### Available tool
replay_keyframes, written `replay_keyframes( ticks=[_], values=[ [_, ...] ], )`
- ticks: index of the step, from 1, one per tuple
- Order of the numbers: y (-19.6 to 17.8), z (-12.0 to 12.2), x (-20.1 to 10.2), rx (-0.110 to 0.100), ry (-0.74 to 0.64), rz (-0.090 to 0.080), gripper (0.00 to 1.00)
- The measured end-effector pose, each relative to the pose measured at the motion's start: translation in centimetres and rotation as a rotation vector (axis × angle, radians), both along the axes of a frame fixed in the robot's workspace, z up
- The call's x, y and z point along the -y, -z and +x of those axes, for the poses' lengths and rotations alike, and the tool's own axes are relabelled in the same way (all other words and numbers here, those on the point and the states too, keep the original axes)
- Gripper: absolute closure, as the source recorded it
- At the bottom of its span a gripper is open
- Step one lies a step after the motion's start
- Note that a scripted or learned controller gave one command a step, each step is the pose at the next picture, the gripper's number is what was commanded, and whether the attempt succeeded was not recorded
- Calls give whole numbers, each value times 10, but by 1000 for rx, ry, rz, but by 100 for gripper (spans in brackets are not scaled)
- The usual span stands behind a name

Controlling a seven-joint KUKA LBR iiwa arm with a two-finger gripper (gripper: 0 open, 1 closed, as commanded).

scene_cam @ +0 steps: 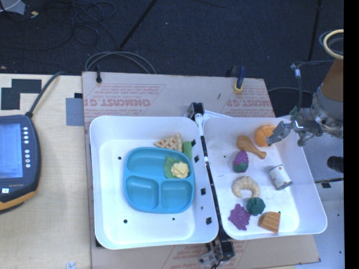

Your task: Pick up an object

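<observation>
Gripper [291, 130] at three o'clock over right bin [314, 206], fingers spread, pinching nothing; orange fruit [265, 134] just beside fingertips at nine o'clock, chicken drumstick [250, 146] beyond.

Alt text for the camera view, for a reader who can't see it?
The gripper hovers at the right bin's far right edge, beside an orange, above a drumstick, croissant, grapes and other toy foods. The left bin holds a blue tray.

Robotics lab is showing: teach pendant [14, 156] lying left, cables [61, 21] trailing far, cardboard [168, 97] lining bench.
</observation>
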State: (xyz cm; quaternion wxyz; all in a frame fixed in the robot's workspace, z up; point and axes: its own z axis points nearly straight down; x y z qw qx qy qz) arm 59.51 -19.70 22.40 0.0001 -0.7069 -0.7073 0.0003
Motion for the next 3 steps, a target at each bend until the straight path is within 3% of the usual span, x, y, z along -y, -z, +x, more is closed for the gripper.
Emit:
replay_keyframes(
  ticks=[1, 2, 3],
  values=[
    [92, -73, -71, -17, 0, 8, 0],
    [34, -103, -188, -2, -11, 6, 0],
    [27, -103, -180, -7, 2, 2, 100]
  ],
)
